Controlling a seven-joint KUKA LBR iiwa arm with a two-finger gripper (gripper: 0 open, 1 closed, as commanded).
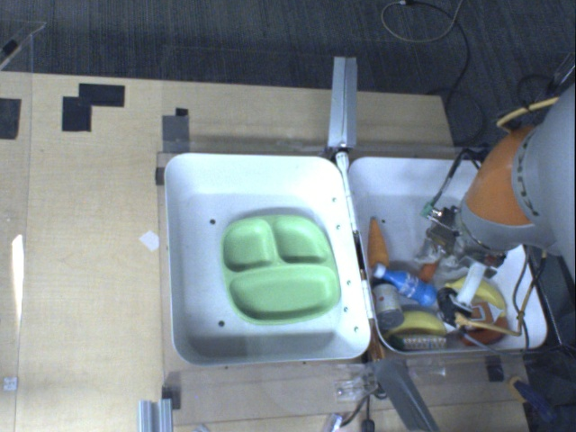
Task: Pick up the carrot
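The carrot (376,240) is a slim orange root lying lengthwise against the left wall of the right bin (405,183), its tip pointing toward the back. My gripper (443,257) hangs low over the middle of that bin, a short way to the right of the carrot and apart from it. It sits above a clutter of objects, with a small orange item (429,269) just beside its tip. The grey arm with its orange band (497,192) reaches in from the right and hides part of the bin.
A blue bottle (407,286), a grey can (389,308), two bananas (423,321) (474,287) and a brown item (486,318) crowd the right bin's front. The left bin (193,241) holds a green divided plate (280,267). A metal post (343,102) stands between the bins at the back.
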